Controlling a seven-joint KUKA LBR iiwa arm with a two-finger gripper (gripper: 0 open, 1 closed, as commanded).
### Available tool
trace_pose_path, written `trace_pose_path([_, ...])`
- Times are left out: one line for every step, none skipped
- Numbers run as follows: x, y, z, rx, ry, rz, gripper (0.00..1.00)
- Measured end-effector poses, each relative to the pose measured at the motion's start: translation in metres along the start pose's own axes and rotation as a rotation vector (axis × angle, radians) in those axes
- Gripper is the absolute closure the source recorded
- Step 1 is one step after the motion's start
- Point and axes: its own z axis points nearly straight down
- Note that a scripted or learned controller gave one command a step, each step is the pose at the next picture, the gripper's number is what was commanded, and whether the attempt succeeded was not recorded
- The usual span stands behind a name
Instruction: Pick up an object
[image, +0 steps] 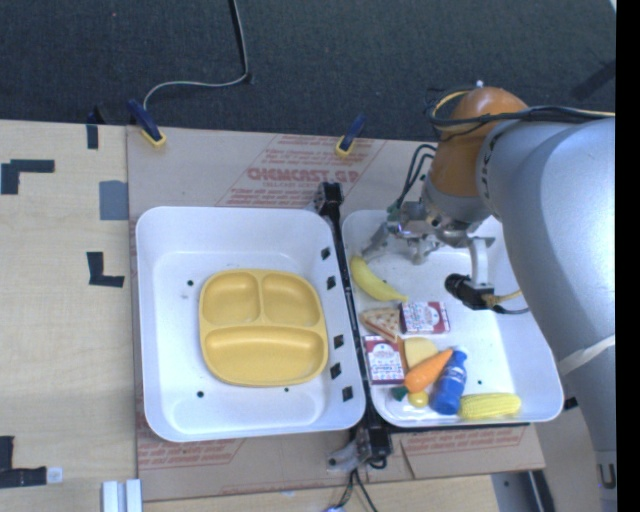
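While my claw (405, 243) hangs spread wide over the far end of the right bin (520, 350), gripping nothing, the toy banana (375, 281) lies just near-left of it by the divider. I judge the banana light, stiff plastic, smooth and apt to slip; I would pinch across its thick middle. The carrot (428, 369), blue bottle (451, 383) and corn cob (488, 405) crowd the near end.

Right bin crowded low, open up top
Food (430, 365) packs right bin's (530, 375) lower half; banana (374, 281) near the divider; yellow plate (263, 326) fills left bin's (165, 300) center.
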Motion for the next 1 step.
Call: trace_pose_path([0.0020, 0.0003, -0.0098, 0.000, 0.003, -0.001, 1.00])
